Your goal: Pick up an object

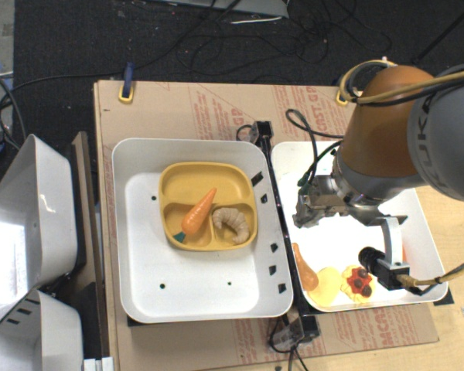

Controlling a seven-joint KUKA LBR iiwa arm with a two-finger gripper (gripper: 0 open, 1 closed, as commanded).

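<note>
At the near edge of the desk [216,103], which is covered with a brown sheet, the two shallow white bins sit side by side. In the near part of the right bin [425,230] lie a small orange spoon-shaped piece [305,270], a pale yellow flat item [334,281] just beside it, and a small dark red berry-like object [361,281] resting on the yellow item; the exact identity of these small pieces cannot be told. The grey arm with its orange band [387,114] extends over the right bin, and the claw [313,205] hangs above that bin's left side, close to the divider between the bins and apart from the objects at the near edge; whether its fingers are spread or pressed together cannot be told, and nothing is visibly pinched. A black attachment [380,267] on the arm lies just beside the berry-like object. In the left bin [139,284], towards its far half, a yellow divided plate [174,188] holds an orange carrot [199,212] lying on a slant and, to its right, a pale curled shrimp-like piece [232,223]. Beyond the far edge of the desk, black cables [216,29] lie on dark flooring.
</note>
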